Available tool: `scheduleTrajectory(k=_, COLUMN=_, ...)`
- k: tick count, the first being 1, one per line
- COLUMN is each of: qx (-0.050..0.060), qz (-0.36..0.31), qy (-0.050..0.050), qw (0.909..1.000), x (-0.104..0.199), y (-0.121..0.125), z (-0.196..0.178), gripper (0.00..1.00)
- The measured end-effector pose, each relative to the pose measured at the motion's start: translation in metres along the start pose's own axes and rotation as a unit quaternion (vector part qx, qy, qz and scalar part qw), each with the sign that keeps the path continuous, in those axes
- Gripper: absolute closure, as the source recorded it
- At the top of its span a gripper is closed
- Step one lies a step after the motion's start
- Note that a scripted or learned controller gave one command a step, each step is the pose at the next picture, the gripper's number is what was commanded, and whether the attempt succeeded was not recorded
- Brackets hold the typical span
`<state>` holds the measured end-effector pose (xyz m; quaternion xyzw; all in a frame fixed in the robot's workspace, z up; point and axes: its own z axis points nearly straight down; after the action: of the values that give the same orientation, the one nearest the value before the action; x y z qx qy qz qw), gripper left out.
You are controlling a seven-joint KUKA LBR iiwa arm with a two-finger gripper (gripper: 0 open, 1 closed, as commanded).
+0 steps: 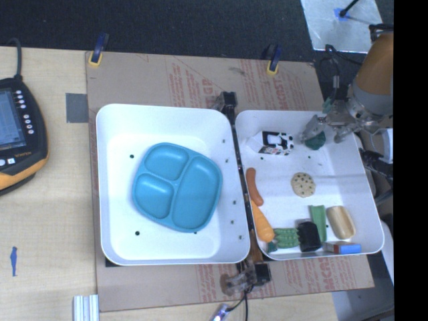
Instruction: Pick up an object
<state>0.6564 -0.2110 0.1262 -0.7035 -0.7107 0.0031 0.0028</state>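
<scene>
We see the gripper [319, 134] over the right bin [354, 172], fingers spread around a dark green object [315, 140].

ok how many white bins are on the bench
2. The left bin holds a blue plate; the right bin beside it holds small items, with the claw over its far edge.

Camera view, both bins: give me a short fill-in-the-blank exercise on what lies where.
1. The blue divided plate lies in the ____ bin.
2. The cookie lies in the ____ bin.
3. The hot dog lies along the right bin's ____ wall.
4. The tool hangs over the right bin's ____ edge.

Missing words: left; right; left; far
</scene>
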Motion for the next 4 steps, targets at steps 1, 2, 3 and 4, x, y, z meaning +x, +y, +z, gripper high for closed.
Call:
scheduleTrajectory(k=1, qx=0.0, qz=-0.001, qy=0.0, qw=1.0, x=-0.001, y=0.0, z=-0.011, gripper=1.0)
scheduleTrajectory(k=2, qx=0.0, qz=-0.001, qy=0.0, qw=1.0, x=-0.001, y=0.0, z=-0.011, gripper=0.0)
scheduleTrajectory(k=3, qx=0.0, qz=-0.001, qy=0.0, qw=1.0, x=-0.001, y=0.0, z=-0.021, gripper=1.0)
scheduleTrajectory(k=4, qx=0.0, qz=-0.001, qy=0.0, qw=1.0, x=-0.001, y=0.0, z=-0.021, gripper=0.0)
